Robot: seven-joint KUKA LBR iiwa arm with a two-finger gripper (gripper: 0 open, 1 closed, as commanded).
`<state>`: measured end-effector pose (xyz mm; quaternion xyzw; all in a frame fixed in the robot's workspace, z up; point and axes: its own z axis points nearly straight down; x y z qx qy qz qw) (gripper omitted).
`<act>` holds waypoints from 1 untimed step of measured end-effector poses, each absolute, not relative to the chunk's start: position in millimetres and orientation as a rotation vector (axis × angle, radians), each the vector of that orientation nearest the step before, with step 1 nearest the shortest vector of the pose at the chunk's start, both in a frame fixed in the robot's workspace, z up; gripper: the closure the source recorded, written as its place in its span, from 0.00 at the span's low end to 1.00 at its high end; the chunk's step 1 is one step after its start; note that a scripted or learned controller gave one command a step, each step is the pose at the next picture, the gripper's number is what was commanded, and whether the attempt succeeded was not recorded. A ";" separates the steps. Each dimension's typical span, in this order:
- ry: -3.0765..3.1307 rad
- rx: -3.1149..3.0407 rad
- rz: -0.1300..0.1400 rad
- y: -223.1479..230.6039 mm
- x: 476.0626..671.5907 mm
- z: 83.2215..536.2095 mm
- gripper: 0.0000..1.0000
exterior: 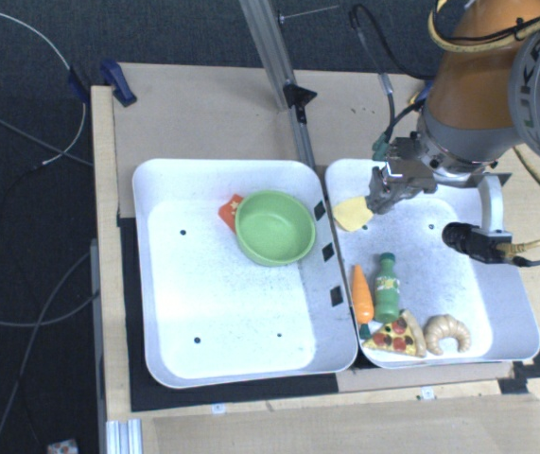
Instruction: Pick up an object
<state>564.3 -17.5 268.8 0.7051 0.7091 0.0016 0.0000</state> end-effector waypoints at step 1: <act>2.226 2.216 0.003 24.9 591.6 255.8 1.00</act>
